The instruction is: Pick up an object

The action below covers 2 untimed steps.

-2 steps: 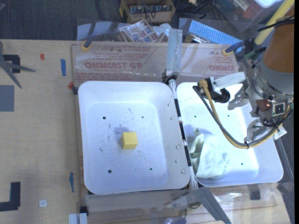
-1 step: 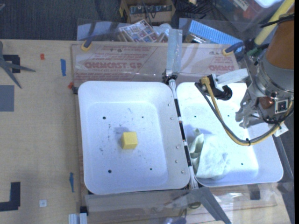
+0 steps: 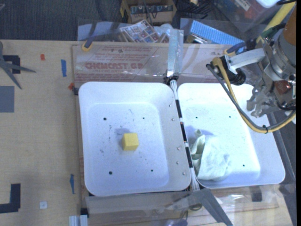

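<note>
Yellow block (image 3: 130, 141) — left bin, hand (image 3: 261, 108) well apart.

Bright overhead light washes out the right bin (image 3: 263, 168), its far side glaring white; beside it the left bin (image 3: 94, 107) shows soft shadows, and the picture is slightly grainy.

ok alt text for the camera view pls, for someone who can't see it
A small yellow foam cube sits in the left shallow white bin; a crumpled white cloth lies in the right white bin. The grey arm's two-finger gripper hangs over that bin's far right edge.
</note>
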Each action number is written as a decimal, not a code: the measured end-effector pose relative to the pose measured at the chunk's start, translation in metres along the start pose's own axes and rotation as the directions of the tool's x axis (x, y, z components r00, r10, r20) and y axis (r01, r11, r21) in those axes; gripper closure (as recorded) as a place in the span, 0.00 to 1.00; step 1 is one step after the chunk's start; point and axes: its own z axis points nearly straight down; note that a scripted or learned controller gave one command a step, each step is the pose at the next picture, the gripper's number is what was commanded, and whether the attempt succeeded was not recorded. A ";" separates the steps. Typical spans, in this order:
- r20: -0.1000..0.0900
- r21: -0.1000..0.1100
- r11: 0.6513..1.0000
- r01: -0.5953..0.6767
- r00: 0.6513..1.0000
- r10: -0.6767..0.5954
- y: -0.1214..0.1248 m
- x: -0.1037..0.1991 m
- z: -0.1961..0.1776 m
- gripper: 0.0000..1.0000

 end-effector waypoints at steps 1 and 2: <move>0.006 0.006 0.931 0.364 0.931 -0.364 0.022 -0.005 0.001 1.00; 0.006 0.004 0.996 0.088 0.996 -0.088 0.011 -0.003 0.025 1.00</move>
